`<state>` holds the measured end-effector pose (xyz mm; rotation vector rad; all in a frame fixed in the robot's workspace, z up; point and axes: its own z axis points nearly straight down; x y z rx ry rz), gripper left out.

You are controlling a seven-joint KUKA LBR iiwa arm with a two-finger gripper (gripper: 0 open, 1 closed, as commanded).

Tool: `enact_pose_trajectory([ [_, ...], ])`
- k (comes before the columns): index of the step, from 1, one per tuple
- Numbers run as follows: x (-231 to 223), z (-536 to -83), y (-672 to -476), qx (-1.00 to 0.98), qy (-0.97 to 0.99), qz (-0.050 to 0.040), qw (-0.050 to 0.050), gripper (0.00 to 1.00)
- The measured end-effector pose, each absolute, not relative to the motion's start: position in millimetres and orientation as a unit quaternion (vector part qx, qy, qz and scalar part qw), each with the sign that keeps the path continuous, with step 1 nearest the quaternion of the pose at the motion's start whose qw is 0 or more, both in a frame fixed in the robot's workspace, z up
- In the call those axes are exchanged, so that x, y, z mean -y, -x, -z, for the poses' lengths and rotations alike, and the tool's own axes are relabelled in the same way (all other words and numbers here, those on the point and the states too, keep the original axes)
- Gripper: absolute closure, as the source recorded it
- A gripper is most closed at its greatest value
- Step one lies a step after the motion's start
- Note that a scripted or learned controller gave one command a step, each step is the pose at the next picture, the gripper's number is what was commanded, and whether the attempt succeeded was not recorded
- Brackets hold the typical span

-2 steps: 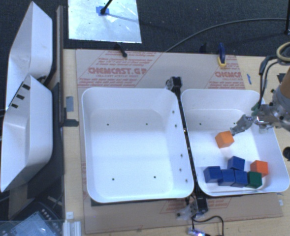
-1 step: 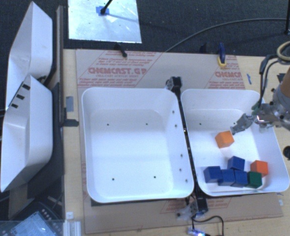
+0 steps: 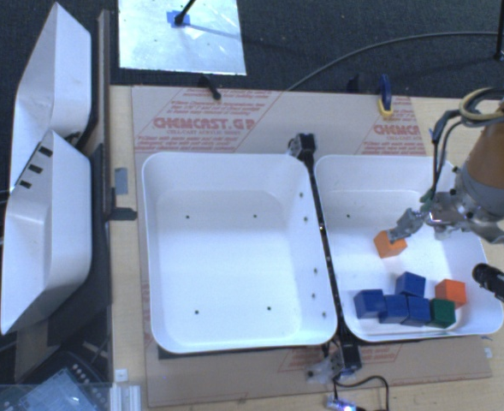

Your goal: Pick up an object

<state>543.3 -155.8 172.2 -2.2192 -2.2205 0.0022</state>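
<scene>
Orange, one block (image 3: 390, 245) sits clenched in the jaws over the right bin (image 3: 354, 197). Below the jaws lie four blue blocks (image 3: 396, 301), another orange block (image 3: 450, 292) and one green block (image 3: 442, 313). Beyond them, the counter (image 3: 260, 116) sheet reads "CHEMCAST GP" in red.

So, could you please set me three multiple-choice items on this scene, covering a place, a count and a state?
1. Where do the blocks lie?
A. left bin
B. right bin
C. on the bench

2. How many orange blocks are there?
A. one
B. two
C. four

3. How does the green block stand to the blue blocks?
A. far apart
B. stacked beneath them
C. close beside them

Answers:
1 B, all sit in the right bin.
2 B, one orange block by the gripper, another near the cluster.
3 C, the green block sits next to the blue blocks.
</scene>
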Motion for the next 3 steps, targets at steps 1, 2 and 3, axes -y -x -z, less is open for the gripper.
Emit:
enact_pose_trajectory([
  [1,162.9,-112.9,-543.2,0.707,0.707,-0.0009,0.001,0.00],
  [2,162.7,-85.7,-543.1,0.707,0.707,-0.0002,0.000,0.00],
  [3,163.0,-97.3,-543.7,0.707,0.707,0.0004,-0.001,1.00],
])
